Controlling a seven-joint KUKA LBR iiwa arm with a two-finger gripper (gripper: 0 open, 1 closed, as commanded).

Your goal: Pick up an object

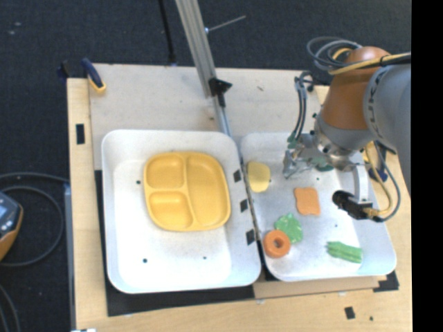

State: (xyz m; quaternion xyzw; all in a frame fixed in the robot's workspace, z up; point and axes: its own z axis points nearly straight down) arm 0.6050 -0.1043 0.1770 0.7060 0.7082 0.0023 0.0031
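1. Gripper. The gripper (297, 162) is positioned over the upper part of the right bin (313, 260), right of frame centre. Its tip points down and to the left. Whether it is released or clenched cannot be determined from this angle.

2. Arm. The arm (392, 109) enters from the right edge of the frame. Its orange band (348, 106) sits directly above the gripper.

3. Objects in the right bin. All five lie on the bin floor, apart from the gripper.
- Orange square (306, 201): just below the gripper and slightly to the right. This is the nearest item.
- Yellow block (259, 176): left of the gripper, near the bin's left wall.
- Green leaf (289, 226): below the orange square, in the lower middle of the bin.
- Orange ring (277, 244): touching the lower left edge of the green leaf, near the bin's lower left corner.
- Green pod (344, 252): lower right of the bin, well apart from the ring.

4. Left bin. The left bin (173, 260) occupies the centre left of the frame and sits directly beside the right bin. A yellow plate (187, 190) with three compartments lies flat in its upper middle.

5. Surroundings. Both bins rest on the bench (138, 95). A metal post (192, 26) rises from the bench's upper middle toward the top of the frame. A blue clamp (93, 74) grips the bench's upper left corner. Cables (41, 185) lie on the dark floor at the left edge.
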